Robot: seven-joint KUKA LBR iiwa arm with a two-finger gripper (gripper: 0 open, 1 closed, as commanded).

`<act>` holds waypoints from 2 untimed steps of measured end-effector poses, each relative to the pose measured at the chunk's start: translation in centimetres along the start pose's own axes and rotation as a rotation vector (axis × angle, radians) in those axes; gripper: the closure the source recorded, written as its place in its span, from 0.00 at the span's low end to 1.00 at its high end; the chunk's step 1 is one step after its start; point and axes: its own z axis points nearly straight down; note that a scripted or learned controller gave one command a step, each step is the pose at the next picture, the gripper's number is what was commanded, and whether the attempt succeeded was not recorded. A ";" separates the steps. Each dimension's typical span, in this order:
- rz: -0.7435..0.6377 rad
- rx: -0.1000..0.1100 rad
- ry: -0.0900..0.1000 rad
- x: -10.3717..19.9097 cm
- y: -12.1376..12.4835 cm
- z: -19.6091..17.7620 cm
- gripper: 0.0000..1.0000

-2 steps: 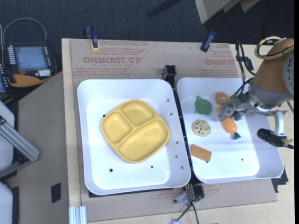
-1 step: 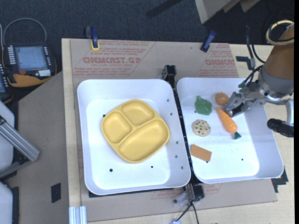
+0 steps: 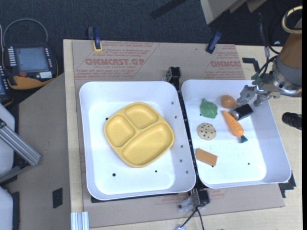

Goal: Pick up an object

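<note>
My pincer (image 3: 249, 96): hung over the right bin (image 3: 268, 169), near the carrot (image 3: 233, 123)
Its grip: I could not tell

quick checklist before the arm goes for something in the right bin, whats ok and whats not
1. Pickable things in the right bin: ok. Carrot, cookie, green piece, orange slab, round orange piece.
2. Gripper over the right bin: ok, at its far side beside the round orange piece.
3. Gripper lined up on one thing: cannot tell.
4. Room around the target: ok for cookie and slab, which lie apart; not ok for the carrot's upper end, crowded by the gripper.
5. Yellow plate out of the way: ok, in the left bin.
</note>
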 end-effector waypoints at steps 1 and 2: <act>0.000 -0.001 0.000 0.0 0.2 -5.1 1.00; -0.003 0.008 0.004 5.5 -0.3 -5.7 1.00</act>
